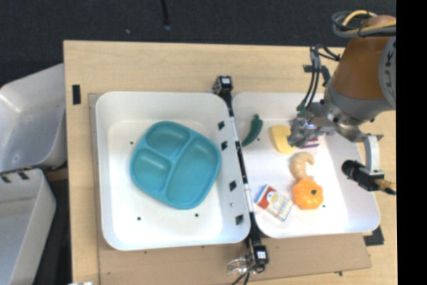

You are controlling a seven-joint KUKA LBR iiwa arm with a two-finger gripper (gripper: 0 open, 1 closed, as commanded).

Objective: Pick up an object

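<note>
The right bin [347, 213] holds a yellow lemon-like piece [280, 139], a pale croissant [301, 164], a small orange pumpkin [307, 195], a red and white carton [273, 202] and a green chili [253, 129]. My gripper [303, 132] hangs over the right bin just right of the yellow piece and above the croissant. I see nothing held in it.
The left bin [120, 223] carries a blue divided plate [175, 164]. A black-clipped divider [235, 157] separates the two bins. White containers [27, 123] stand off the bench at the left.
</note>
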